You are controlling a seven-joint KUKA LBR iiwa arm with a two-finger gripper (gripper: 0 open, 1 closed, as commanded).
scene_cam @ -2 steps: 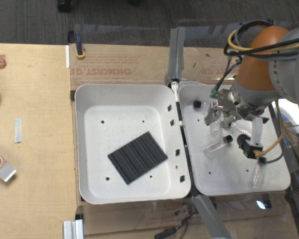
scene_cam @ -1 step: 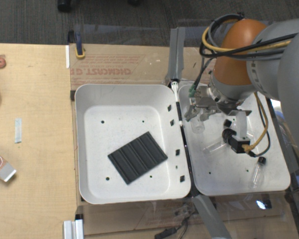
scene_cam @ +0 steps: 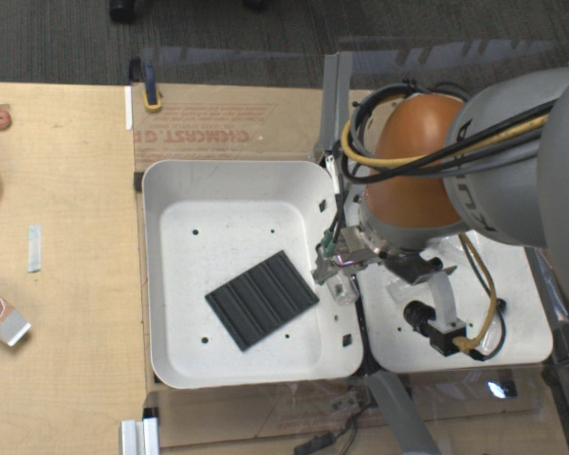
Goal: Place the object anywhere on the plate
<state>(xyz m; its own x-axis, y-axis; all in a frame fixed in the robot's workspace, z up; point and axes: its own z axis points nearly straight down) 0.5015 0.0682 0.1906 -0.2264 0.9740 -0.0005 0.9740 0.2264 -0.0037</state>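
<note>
Looking left from your pincer (scene_cam: pixel 338 271), whose grip state I cannot tell, the dark ribbed plate (scene_cam: pixel 262 300) lies just beside it, angled diagonally.

- Left bin (scene_cam: pixel 171 254): floor lies bare around the dark ribbed plate (scene_cam: pixel 262 300), widest above it.
- Right of the plate, passage is blocked by the gripper (scene_cam: pixel 337 271).

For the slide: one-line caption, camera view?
End effector poised at the left bin's right rim, beside a dark ridged plate lying inside.
</note>
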